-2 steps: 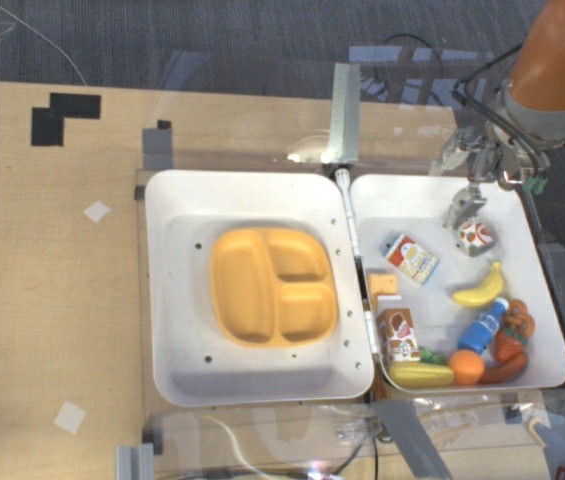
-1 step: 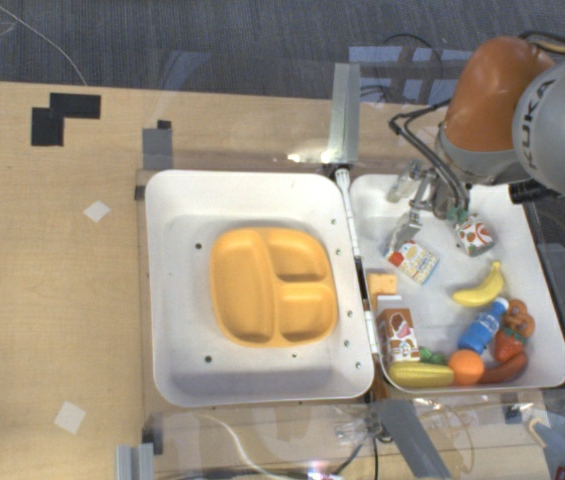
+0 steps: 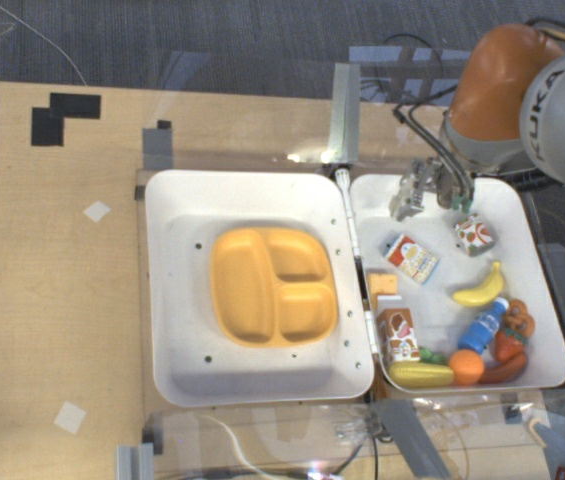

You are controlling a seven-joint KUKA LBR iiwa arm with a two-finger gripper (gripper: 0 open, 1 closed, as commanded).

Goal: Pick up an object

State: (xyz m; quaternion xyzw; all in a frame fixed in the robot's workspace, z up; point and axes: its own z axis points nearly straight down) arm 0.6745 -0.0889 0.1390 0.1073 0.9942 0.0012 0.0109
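The wooden bench (image 3: 52, 298) is seen bearing two shallow white bins side by side; the left bin (image 3: 177, 298) is occupied by a yellow divided tray (image 3: 272, 286), which lies near its middle with two small compartments toward the right and one long compartment toward the left; the right bin (image 3: 527, 258) is reached from the right by the grey arm (image 3: 552, 98), whose orange band (image 3: 497, 78) is seen above the wrist. The gripper (image 3: 432, 193) is held over the far part of the right bin, with nothing seen between its fingers; whether they are parted or closed cannot be told from this view. The objects for picking are gathered in the right bin: a small red-and-white carton (image 3: 410, 258) lies tilted near the bin's middle; a brown carton (image 3: 398, 334) lies toward the near left corner, with a yellow corn cob (image 3: 421, 373) just beside it at the near wall; a banana (image 3: 481, 288) is laid to the right of the middle; a blue bottle (image 3: 481, 328) rests just below it, beside an orange (image 3: 467, 367) and a red item (image 3: 510, 353) whose kind cannot be made out; a white-and-red cube (image 3: 473, 234) sits just beside the gripper, apart from it.
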